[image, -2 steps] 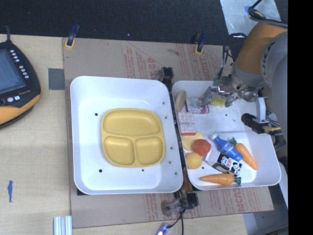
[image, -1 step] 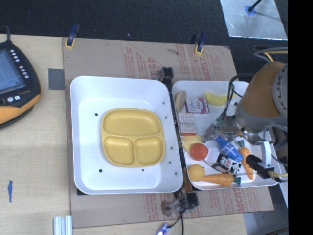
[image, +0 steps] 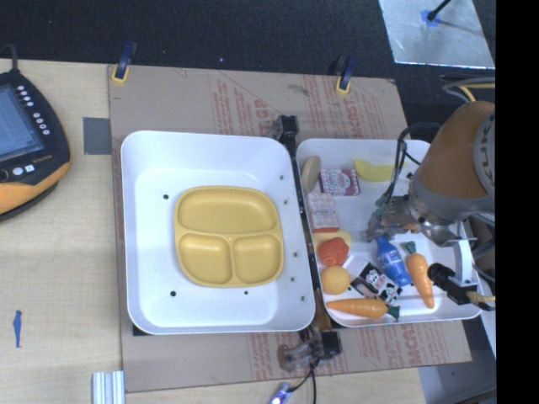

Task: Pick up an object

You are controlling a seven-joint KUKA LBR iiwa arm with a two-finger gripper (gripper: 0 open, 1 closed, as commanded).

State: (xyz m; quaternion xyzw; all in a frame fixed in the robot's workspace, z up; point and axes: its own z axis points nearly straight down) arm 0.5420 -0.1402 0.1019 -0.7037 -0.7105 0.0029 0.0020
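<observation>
Gripper (image: 386, 224) low in right bin (image: 337, 149), centre-right of frame, above blue object (image: 390, 259); grasp state cannot be told. Yellow tray (image: 229, 235) in left bin (image: 139, 225).

Even, fairly bright light is falling from above onto the bench (image: 67, 310), and nothing is casting a hard shadow; only a soft grey shade is lying along the inner walls of the left bin (image: 143, 225). Its white floor is washing out close to pure white, losing surface detail. The yellow tray (image: 229, 234) is showing mild sheen on its ridges. The floor (image: 210, 15) at the top is sinking into near black. The whole view is looking slightly soft, and small print on the packets (image: 337, 181) is staying unreadable.
</observation>
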